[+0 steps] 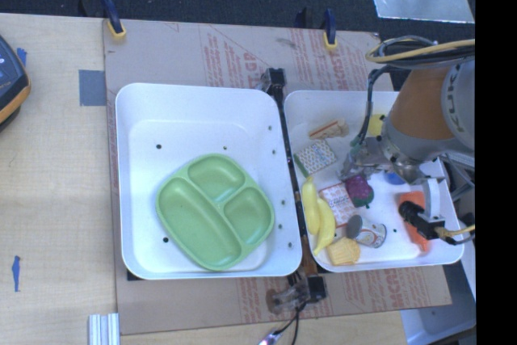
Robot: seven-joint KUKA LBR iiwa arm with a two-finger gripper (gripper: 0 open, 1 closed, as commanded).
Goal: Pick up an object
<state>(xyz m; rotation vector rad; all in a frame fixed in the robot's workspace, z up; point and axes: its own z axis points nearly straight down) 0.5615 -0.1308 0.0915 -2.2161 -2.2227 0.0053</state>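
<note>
So the arm is down in the right bin (452,254), with its pincer (358,167) low over the clutter, right by a purple object (359,191). I honestly can't tell how the pincer is set or whether it has anything. Looks like the reach-and-grab step to me. Bananas (317,214) sit just left; the green plate (214,210) lies in the left bin (129,174). Next it'd need a clean lift.

Single fixed camera sat high above the bench (56,174), looked down at a slant, framed both white bins (129,174) whole, arm (428,105) entered from right.
</note>
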